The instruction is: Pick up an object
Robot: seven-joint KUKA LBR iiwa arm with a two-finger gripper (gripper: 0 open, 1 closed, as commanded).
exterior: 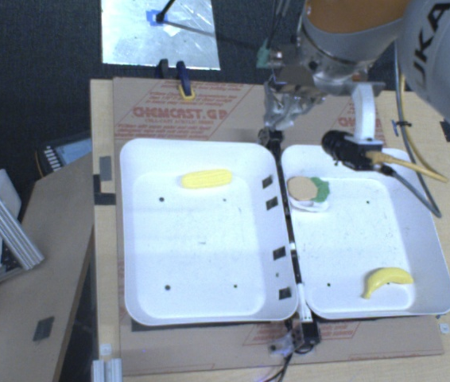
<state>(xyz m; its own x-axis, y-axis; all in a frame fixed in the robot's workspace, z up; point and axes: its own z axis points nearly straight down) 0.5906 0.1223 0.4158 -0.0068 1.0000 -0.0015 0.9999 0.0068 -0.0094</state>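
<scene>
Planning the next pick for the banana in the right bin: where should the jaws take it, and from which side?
Probably across the banana's thick middle, coming straight down from above. It lies flat on the right bin floor, curved, with bare floor on both long sides, so the jaws can straddle its narrow width.

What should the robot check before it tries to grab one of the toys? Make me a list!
1. Something to grab: ok. A yellow corn cob lies in the left bin; a yellow banana and a small round sandwich toy lie in the right bin.
2. Toys apart from each other: ok. None of them touch.
3. Gripper above a toy: not ok. It sits over the far end of the divider between the bins.
4. Gripper carrying nothing: cannot tell, too blurred.
5. Sandwich toy clear of the wall: not ok. It lies close to the divider.
</scene>
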